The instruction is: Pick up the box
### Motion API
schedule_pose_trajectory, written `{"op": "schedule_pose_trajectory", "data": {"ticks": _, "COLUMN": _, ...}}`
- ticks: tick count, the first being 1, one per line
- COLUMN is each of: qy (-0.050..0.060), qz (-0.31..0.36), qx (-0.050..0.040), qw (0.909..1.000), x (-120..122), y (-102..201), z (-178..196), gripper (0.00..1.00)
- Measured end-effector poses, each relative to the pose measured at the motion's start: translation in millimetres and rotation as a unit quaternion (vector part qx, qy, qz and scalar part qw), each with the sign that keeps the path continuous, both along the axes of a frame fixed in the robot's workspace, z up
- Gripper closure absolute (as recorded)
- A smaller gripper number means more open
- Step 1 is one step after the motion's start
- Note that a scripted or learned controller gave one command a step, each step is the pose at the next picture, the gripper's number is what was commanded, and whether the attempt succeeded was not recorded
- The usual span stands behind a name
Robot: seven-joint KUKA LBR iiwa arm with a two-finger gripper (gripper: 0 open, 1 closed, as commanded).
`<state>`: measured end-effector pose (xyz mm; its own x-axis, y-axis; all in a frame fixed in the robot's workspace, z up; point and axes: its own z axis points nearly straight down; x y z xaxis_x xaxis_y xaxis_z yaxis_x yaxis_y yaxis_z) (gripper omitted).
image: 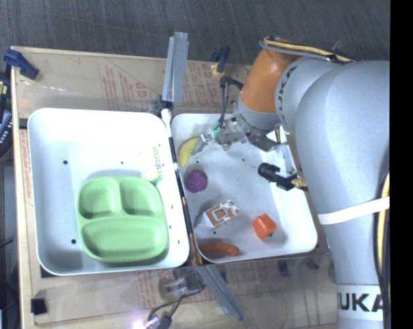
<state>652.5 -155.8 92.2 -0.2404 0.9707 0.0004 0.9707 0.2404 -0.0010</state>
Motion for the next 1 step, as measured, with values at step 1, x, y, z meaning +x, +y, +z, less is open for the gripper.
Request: {"op": "schedule_pose_trajectory", "data": {"ticks": 1, "qy": -0.003, "qz": -0.016, "qx": -0.0064, "qw": 0.9999, "x": -58.4, "y": 47.1, "z": 3.3, "gripper": 0.00}}
